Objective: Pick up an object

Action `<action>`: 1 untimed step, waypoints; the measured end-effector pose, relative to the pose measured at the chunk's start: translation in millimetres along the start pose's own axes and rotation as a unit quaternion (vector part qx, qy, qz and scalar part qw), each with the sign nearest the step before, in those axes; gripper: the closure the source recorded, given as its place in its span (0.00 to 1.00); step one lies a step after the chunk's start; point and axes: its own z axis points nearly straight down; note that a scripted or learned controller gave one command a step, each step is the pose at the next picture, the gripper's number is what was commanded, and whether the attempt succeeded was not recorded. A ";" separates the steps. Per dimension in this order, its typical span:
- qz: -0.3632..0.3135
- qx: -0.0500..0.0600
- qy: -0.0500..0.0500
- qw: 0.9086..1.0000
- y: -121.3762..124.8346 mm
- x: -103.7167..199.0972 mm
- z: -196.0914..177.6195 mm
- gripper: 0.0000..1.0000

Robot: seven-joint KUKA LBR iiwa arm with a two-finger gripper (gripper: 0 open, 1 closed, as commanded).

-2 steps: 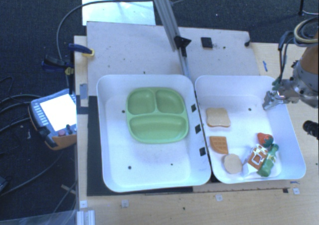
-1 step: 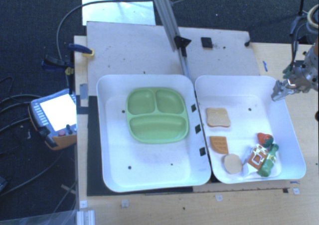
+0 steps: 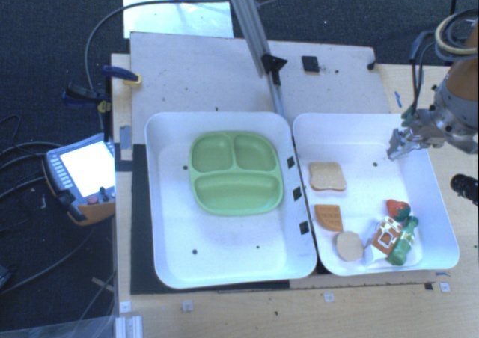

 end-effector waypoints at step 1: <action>-0.001 -0.001 0.001 1.000 -10.7 60.7 -2.9 1.00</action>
